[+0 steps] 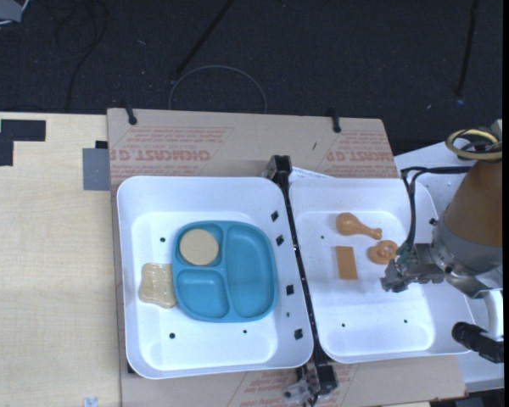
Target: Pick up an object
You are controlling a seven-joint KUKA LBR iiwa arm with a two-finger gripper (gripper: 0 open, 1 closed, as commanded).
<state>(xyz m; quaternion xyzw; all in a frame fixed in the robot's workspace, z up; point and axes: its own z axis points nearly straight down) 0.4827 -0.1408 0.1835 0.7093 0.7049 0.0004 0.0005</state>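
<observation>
The right bin (369,333) holds three small brown items. A drumstick-shaped piece (356,225) lies toward the back. Near the middle is a flat rectangular brown bar (347,263), and a round brown piece (382,251) lies to its right. My gripper (396,276) hangs low over the right side of this bin, just in front of and right of the round piece. It looks close to that piece, but I cannot tell whether it touches. Nothing is visibly held.
The left bin (148,206) holds a blue divided plate (237,278) with a round tan biscuit (198,246) in its back-left compartment. A pale beige slice (157,285) lies left of the plate. The arm's orange band (479,202) stands over the right bin's edge, with cables behind it.
</observation>
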